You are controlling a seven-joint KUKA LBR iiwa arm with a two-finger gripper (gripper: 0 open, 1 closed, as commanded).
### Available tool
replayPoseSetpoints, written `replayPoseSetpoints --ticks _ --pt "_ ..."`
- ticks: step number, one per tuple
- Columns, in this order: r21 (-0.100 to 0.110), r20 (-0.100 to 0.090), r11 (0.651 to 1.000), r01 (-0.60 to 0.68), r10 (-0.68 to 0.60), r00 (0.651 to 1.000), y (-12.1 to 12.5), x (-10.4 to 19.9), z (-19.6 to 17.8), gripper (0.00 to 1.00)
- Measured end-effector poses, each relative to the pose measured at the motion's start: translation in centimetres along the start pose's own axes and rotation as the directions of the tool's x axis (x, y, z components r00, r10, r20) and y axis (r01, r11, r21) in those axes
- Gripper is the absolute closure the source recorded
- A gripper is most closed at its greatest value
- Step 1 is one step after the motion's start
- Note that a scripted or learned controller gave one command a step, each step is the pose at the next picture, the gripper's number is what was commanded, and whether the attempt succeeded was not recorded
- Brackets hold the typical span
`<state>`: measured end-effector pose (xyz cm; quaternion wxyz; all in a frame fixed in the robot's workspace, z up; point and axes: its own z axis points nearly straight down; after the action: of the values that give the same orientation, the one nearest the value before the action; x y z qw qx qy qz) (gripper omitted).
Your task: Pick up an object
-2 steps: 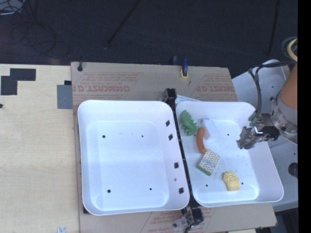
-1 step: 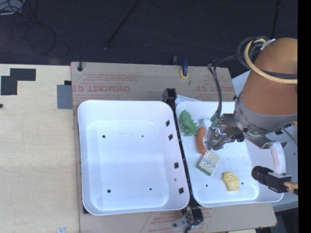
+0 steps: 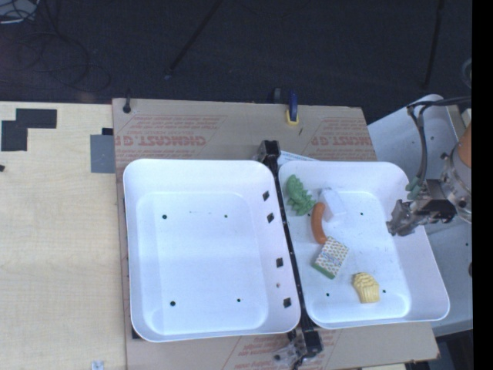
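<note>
i see the pincer (image 3: 399,223) at the right bin's (image 3: 420,303) right rim, dark and blurry; can't tell if it's apart or together, nothing visibly in it. arm mostly cut off at the frame edge. objs all in the right bin: green leafy toy (image 3: 300,196) near the divider, orange sausage-like pc (image 3: 318,223), pale whitish obj (image 3: 334,203) hard to make out, dotted sponge-like block (image 3: 331,257), yellow corn-like pc (image 3: 367,287). left bin (image 3: 139,284) beside it on the surface (image 3: 54,245).
</note>
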<state>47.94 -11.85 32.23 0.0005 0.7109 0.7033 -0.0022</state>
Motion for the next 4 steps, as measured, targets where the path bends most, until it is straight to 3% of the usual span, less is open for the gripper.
replayPoseSetpoints --ticks 1,2,3,4 --pt "0.001 -0.005 1.000 0.017 -0.017 1.000 4.1 6.9 2.3 1.00" --pt "0.004 -0.004 1.000 0.006 -0.006 1.000 -0.6 1.8 3.6 1.00" --pt "0.005 -0.008 1.000 0.021 -0.021 1.000 -0.5 12.3 6.6 1.00" --pt "-0.019 -0.008 1.000 0.017 -0.017 1.000 -0.4 16.4 -11.6 1.00"
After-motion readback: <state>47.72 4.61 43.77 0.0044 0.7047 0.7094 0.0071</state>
